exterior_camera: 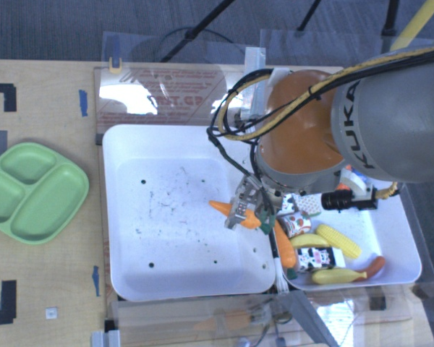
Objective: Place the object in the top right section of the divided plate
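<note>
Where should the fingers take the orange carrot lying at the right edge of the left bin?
Grip the carrot across its thicker middle, coming straight down from above. It lies flat on the left bin floor, pointed tip toward the view's left, so the tip is too thin. The gripper already sits over it; the bin wall beside it blocks a side approach.

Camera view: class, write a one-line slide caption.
Gripper at an orange carrot in the left bin; green divided plate waits left.

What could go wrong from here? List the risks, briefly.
1. The gripper sits at the orange carrot, but a firm hold isn't visible; it may slip.
2. The green divided plate lies far left, outside both bins, so the carry is long.
3. The left bin wall could snag the carrot.
</note>
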Controlling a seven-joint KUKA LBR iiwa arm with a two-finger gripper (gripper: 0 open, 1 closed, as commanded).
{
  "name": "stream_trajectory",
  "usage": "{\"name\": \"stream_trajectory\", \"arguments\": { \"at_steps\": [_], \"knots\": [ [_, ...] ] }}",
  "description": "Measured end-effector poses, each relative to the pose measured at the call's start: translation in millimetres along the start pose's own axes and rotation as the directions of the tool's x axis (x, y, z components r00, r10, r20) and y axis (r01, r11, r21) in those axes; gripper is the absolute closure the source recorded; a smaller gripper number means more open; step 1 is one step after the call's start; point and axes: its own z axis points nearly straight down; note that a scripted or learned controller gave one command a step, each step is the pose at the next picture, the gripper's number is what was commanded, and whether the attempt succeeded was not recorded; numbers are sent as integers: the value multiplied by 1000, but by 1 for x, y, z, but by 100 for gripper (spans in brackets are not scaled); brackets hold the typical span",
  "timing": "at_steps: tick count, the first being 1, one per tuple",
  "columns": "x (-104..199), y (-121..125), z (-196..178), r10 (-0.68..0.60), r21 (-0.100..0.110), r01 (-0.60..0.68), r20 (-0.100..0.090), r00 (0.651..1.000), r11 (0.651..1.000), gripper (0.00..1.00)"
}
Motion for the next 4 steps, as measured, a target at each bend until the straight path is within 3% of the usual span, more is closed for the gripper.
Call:
{"name": "stream_trajectory", "arguments": {
  "at_steps": [1,2,3,4],
  "knots": [
    [42,69,9,-166,-1,166,0,986,986,100],
    [42,69,8,-165,-1,165,0,986,986,0],
    [44,36,-17,-347,0,347,-2,938,938,0],
    [39,-14,76,-474,0,474,-2,881,881,0]
  ]
}}
